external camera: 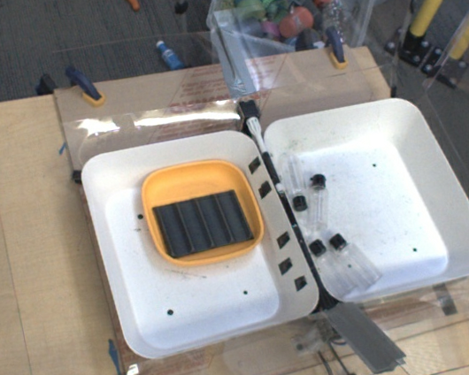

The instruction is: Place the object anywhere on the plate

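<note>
Now, operator, your readout:
Left bin (143, 333): holds your orange plate (156, 191); dark ribbed block (203, 224) lies flat on it.
Right bin (457, 224): clear black-capped vials (320, 203) near its left wall.
Gripper: you cannot tell its state.

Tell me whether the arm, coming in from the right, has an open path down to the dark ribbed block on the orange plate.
Probably yes. The dark ribbed block lies flat on the orange plate in the left bin, with nothing over or beside it. The clear vials sit low in the right bin, so they should not obstruct.
</note>
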### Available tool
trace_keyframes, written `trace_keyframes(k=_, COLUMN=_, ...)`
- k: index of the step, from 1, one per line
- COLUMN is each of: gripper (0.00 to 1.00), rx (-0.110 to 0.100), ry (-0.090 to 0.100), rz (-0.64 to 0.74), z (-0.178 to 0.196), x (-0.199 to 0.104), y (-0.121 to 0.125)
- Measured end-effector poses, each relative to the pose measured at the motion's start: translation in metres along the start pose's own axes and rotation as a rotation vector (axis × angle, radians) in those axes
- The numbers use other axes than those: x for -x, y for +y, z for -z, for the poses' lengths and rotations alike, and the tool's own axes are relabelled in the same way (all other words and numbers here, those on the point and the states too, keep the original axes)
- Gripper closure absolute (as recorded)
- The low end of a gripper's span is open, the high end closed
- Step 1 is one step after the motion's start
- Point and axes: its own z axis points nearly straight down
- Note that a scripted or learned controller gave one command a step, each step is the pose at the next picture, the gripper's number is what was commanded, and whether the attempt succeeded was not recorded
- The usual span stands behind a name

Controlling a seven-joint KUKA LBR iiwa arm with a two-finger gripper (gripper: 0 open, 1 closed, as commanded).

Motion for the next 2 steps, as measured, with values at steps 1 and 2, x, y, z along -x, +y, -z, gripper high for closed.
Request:
trace_keyframes(k=1, gripper=1.00, rx=0.002, ry=-0.001, rz=0.382, z=-0.0006, x=0.0002, y=0.0001)
trace_keyframes(k=2, gripper=1.00, rx=0.004, ry=-0.003, rz=0.677, z=-0.0010, x=0.0099, y=0.0009)
